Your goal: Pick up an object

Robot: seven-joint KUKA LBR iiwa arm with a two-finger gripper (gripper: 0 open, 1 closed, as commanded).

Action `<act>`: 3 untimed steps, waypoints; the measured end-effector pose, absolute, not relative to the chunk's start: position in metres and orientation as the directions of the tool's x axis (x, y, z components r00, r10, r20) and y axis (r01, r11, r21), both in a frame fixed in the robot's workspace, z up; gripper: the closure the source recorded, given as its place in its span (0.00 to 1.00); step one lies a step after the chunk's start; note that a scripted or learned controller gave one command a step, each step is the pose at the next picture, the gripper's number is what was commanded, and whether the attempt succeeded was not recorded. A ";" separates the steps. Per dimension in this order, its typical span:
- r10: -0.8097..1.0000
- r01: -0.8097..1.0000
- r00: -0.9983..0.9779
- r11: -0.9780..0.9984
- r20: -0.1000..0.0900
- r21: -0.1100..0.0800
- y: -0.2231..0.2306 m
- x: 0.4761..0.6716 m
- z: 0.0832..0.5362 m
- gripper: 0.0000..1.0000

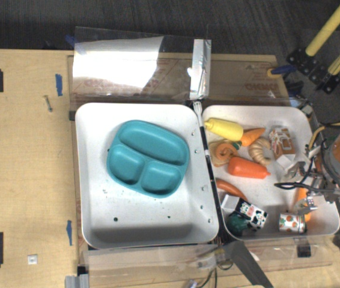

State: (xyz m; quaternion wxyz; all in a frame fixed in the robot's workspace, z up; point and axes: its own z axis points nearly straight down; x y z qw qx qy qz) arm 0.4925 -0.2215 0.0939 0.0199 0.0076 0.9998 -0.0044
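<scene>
The right bin (290, 110) holds several toy foods: a yellow bottle (223, 128), a carrot (253, 137), a bagel (223, 153), a croissant (259, 153), an orange-red pepper (248, 168), a printed packet (282, 141), a red chili (232, 189), a black-and-white cow toy (251, 213) and a small can (291, 222). My gripper (303, 179) hangs over the right side of this bin, with cables around it, just right of the pepper and above a small orange piece (303, 195). Nothing visibly hangs from it.
The left bin (98, 131) carries a teal divided plate (149, 158). A clear plastic sheet (122, 65) and a metal strip (200, 68) lie behind the bins. Yellow-handled bars (332, 23) stand at the far right. Wooden bench (20, 161) stretches to the left.
</scene>
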 end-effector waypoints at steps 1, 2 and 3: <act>0.013 0.013 -0.999 1.000 -0.035 -0.009 -0.221 0.492 0.103 1.00; 0.086 0.086 -0.996 0.996 -0.016 -0.003 -0.223 0.543 0.252 1.00; 0.087 0.087 -0.996 0.996 -0.006 0.000 -0.223 0.541 0.247 0.00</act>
